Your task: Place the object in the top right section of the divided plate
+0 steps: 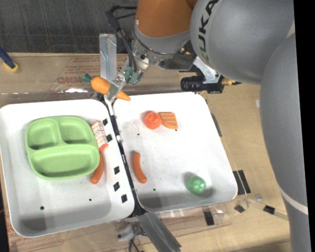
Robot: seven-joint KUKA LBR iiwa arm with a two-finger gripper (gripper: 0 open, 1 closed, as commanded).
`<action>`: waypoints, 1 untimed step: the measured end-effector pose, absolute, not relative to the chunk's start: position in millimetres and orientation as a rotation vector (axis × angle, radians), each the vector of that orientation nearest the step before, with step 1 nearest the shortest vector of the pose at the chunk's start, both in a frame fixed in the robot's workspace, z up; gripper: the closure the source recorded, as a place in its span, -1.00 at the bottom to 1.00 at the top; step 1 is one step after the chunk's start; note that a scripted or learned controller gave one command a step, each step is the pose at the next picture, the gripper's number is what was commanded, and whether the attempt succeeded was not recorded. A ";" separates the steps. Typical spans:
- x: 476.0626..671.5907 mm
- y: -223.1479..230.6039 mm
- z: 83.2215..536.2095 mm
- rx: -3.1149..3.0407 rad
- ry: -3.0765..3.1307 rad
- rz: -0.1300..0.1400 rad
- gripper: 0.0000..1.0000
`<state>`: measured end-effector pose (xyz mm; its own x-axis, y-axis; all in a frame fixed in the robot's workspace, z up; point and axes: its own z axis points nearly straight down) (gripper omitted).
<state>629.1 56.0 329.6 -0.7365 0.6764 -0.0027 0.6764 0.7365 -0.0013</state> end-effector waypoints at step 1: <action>636.4 90.0 205.3 0.901 3.014 -0.004 1.00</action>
<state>636.4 90.0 205.3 -0.8360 0.5488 0.0033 0.5487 0.8360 -0.0037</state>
